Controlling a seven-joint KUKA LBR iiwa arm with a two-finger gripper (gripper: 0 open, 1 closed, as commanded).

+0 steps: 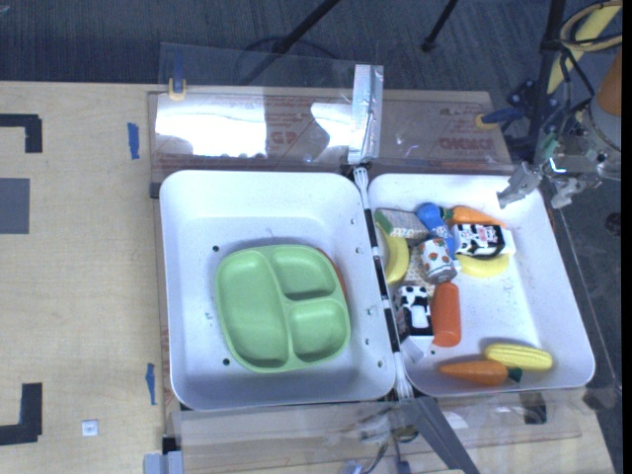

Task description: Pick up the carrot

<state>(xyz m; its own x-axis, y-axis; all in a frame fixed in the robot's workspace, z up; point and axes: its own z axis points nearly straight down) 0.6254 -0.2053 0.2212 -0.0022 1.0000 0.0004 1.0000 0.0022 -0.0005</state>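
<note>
Camera view is showing the jaws (541, 181) hovering over the right white plastic bin's (563, 294) far right rim; their state cannot be told. The tapered orange plastic carrot (476, 370) is lying near the front wall, touching a yellow corn cob (518, 356). Probably light, rigid, slick: grip mid-body.

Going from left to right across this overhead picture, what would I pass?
Green divided plate in the left bin → banana → orange cylinder → corn cob → gripper.
</note>
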